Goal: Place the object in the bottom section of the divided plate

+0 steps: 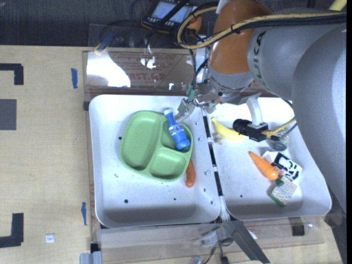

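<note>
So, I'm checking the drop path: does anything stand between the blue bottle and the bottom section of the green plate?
Nothing loose that shows. The blue bottle lies in the right-hand section of the green plate; only a low divider ridge separates it from the bottom section. The carrot lies outside the rim.

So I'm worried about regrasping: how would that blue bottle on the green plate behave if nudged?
The blue bottle lies on its side across the green divided plate, so it would probably roll. It looks small and plastic, so likely light and slightly slippery.
</note>
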Robot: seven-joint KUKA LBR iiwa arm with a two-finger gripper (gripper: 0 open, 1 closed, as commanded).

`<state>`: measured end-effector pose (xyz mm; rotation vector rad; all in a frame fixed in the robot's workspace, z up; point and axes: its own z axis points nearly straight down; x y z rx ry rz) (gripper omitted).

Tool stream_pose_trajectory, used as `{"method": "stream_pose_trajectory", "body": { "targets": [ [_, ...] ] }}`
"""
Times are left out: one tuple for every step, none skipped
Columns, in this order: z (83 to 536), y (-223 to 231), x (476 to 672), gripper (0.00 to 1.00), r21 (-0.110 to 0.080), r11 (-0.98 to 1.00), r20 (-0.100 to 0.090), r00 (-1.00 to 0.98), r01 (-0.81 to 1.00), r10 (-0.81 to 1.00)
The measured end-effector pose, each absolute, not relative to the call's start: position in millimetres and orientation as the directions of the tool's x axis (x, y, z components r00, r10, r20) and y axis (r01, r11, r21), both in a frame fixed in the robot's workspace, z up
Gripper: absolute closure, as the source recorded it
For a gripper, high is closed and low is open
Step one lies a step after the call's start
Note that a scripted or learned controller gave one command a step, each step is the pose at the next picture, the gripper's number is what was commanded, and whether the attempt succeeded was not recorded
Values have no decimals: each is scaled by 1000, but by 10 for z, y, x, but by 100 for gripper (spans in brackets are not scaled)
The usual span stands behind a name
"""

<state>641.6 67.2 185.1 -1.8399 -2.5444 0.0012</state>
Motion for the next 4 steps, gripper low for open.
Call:
{"method": "stream_pose_trajectory", "body": {
  "targets": [
    [960,1279,6643,0,1,433,3,-433,902,902],
    [1860,543,6676,0,4,553,-3,-553,833,833],
    [1573,758,6732,0,18,600,-17,-600,800,800],
    [2238,58,6605,0,5,431,-3,-431,902,902]
  ]
}}
